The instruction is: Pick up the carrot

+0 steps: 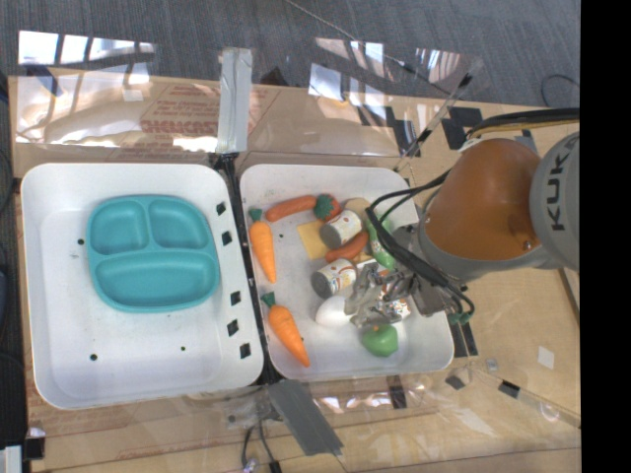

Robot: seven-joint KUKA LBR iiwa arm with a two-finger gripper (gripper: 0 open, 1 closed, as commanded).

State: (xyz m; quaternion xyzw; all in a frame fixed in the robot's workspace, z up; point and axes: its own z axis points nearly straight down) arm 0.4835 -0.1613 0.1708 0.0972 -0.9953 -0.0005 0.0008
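Two bins sit side by side on the table (552, 382): the left bin (49, 343) holds a divided plate (151, 251), and the right bin (325, 358) holds the remaining items. In the right bin, one carrot (262, 249) lies along the left wall, a second carrot (287, 331) lies nearer the front left corner, and a third carrot (294, 207) lies at the back, with two cans (342, 229) and an egg (333, 311) toward the middle. The gripper (377, 302) is over the right part of this bin, just behind a round fruit (381, 340) near the front wall.
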